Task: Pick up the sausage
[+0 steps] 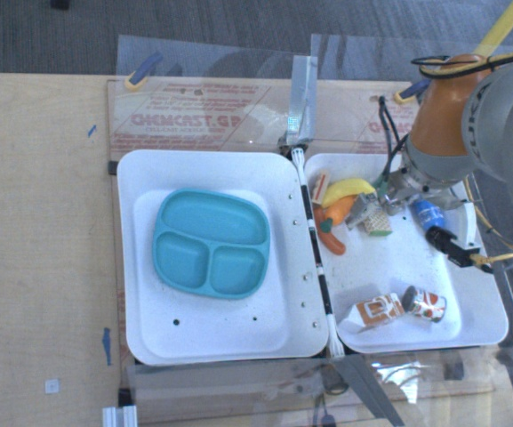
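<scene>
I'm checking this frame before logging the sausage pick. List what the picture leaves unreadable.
- Gripper: finger state unreadable in the camera view, blurred and crowded by the toy food beside it.
- Sausage: contact unclear; its upper end is hidden among the pile by the banana.
- Small packets in the right bin: print too small to read.

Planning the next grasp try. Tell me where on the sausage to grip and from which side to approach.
Grip the sausage at mid-length from above, fingers across its narrow width. It lies flat, slanting down-right near the right bin's left wall, just below the banana; its lower right end looks least crowded. The gripper sits close by.
</scene>
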Tool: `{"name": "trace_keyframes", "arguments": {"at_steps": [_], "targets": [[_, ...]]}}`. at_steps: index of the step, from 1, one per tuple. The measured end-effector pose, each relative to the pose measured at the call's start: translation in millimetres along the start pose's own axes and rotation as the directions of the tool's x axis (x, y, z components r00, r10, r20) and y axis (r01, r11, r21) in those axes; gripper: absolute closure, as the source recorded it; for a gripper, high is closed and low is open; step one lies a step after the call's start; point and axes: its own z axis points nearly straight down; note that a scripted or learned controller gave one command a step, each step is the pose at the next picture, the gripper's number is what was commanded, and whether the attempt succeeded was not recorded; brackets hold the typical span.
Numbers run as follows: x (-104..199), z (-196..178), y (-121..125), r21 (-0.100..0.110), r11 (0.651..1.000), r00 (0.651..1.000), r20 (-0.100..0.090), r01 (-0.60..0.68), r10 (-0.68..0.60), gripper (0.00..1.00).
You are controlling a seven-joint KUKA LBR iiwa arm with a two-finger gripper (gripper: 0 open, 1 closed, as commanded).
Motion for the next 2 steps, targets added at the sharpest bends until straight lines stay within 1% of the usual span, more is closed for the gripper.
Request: {"name": "trace_keyframes", "arguments": {"at_steps": [1,2], "targets": [[28,9,-27,-0.036,0.992,0.993,0.009,-0.121,0.121,0.00],[36,9,-43,-0.035,0.998,0.998,0.013,0.055,-0.054,0.00]]}}
